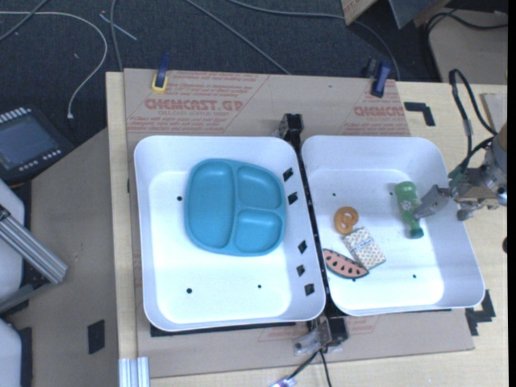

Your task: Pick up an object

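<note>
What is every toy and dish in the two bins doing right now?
Blue divided plastic plate: flat in left bin.
Green plastic bottle: lying down, right bin.
Orange pretzel toy: flat.
Checkered packet: flat beside watermelon slice toy.
Gripper: at bottle.

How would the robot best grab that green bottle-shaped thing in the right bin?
Probably across the narrow lower body of the green bottle, coming straight down from above. It lies flat, lengthwise up-down in the view, so closing across its width from left and right looks easiest, and it lies apart from the other items.
</note>
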Available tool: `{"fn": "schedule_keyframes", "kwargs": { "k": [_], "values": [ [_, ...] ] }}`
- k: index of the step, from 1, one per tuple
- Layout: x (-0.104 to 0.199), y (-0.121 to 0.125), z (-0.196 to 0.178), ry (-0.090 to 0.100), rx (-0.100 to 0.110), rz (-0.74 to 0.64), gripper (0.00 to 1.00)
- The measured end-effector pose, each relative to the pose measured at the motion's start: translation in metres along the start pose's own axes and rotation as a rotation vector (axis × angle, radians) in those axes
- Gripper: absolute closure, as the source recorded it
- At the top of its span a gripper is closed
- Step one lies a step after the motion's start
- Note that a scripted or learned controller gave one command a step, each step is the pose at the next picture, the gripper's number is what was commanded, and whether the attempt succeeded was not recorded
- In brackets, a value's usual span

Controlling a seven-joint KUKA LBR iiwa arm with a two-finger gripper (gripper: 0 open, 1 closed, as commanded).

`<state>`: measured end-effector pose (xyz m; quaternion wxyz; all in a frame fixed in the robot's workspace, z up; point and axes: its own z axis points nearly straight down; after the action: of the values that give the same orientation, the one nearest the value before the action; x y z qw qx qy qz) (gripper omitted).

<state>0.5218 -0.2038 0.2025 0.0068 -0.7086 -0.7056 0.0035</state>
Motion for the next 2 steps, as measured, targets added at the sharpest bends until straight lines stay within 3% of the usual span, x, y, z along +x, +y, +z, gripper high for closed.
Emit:
{"fn": "schedule_keyframes", "kwargs": {
  "k": [1,2],
  "values": [
    [0.001,0.003,-0.007,-0.004,-0.014,-0.004,0.0],
    [-0.002,-0.005,0.039,-0.001,-0.009,-0.003,0.0]
  ]
}}
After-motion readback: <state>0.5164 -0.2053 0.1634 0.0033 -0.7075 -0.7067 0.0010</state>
